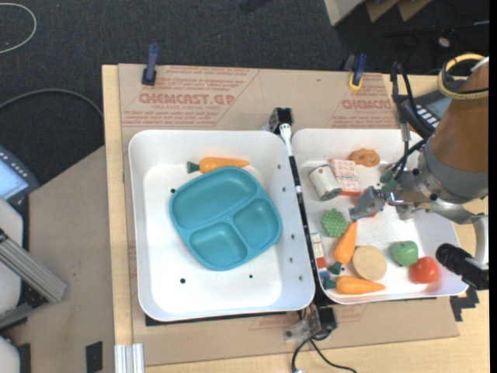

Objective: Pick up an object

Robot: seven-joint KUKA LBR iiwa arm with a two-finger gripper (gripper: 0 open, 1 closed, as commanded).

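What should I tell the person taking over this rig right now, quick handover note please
Gripper: low over the right bin, nothing visibly held; grip state unclear.
Right bin holds: can, cookie, packet, green leafy piece, two carrots, round tan piece, green pepper, tomato.
Left bin: teal divided plate, one carrot beside its far edge.
Done: arm is positioned over the objects.
Left: grasp one and lift it.

Dark carpet floor point(194, 22), loose cables point(23, 22), possibly cardboard-topped bench point(233, 92)
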